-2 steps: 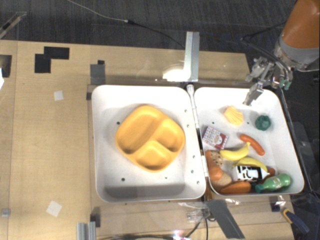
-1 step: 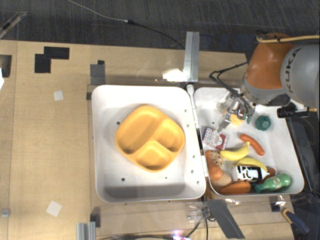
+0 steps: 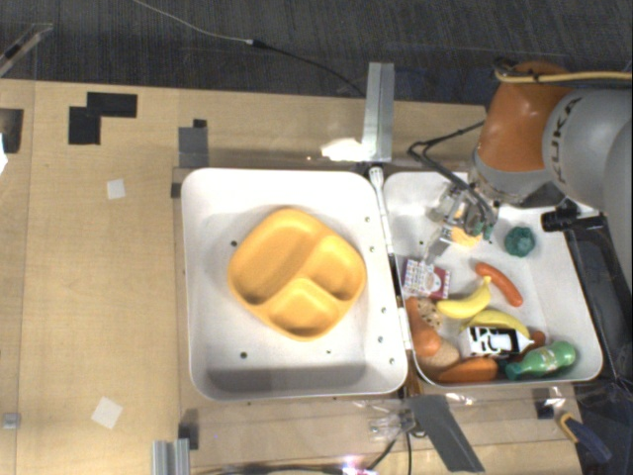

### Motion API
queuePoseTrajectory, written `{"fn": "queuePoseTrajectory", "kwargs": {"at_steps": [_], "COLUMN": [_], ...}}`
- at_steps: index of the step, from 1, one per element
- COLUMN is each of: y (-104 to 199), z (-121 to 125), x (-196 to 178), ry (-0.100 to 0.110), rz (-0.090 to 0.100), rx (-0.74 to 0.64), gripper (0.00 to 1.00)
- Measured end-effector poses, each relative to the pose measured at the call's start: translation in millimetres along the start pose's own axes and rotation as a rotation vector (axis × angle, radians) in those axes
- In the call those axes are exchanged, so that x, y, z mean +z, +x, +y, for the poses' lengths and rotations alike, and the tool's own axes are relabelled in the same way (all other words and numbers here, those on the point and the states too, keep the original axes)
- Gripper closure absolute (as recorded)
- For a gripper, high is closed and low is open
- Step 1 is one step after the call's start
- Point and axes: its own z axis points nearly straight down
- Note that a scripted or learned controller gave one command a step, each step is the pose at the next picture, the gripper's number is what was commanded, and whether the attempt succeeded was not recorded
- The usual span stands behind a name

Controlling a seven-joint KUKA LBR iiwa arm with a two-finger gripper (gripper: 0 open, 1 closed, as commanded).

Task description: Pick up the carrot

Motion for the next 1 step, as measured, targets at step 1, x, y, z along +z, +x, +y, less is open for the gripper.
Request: {"fn": "queuePoseTrajectory", "kwargs": {"at_steps": [1], "y": [-6.1], "z": [3.5], "x": [-16.4], "ry": [-0.009], "rz": [-0.032], "rx": [-0.003], "gripper": [1.0]}}
